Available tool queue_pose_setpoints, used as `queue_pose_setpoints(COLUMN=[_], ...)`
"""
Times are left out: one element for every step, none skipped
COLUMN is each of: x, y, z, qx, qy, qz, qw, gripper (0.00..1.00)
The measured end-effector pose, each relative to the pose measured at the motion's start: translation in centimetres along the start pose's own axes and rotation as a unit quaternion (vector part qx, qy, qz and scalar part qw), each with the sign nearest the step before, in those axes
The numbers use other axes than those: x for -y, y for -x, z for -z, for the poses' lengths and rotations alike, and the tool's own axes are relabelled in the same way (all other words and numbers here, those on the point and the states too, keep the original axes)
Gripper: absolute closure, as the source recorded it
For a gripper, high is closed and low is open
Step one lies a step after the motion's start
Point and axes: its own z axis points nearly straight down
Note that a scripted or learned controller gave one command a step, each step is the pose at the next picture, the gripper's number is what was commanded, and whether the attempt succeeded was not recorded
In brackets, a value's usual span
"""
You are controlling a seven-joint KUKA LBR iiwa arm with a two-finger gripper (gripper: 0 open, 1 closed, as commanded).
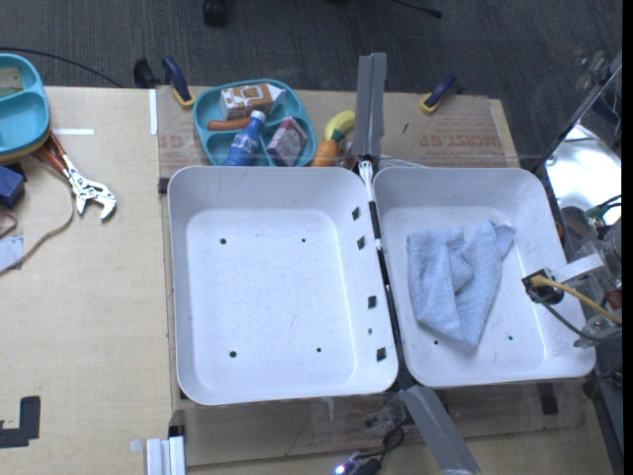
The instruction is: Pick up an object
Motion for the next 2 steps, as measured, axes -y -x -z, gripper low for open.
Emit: queue_pose_setpoints(x=[0.02,0.06], y=[0.01,0.01], z=[-0.14,-0.84], qx=[0.0,0.001], qy=[0.0,-0.001], qz=[0.0,-0.001], qw=[1.0,1.0], gripper=[0.0,0.0])
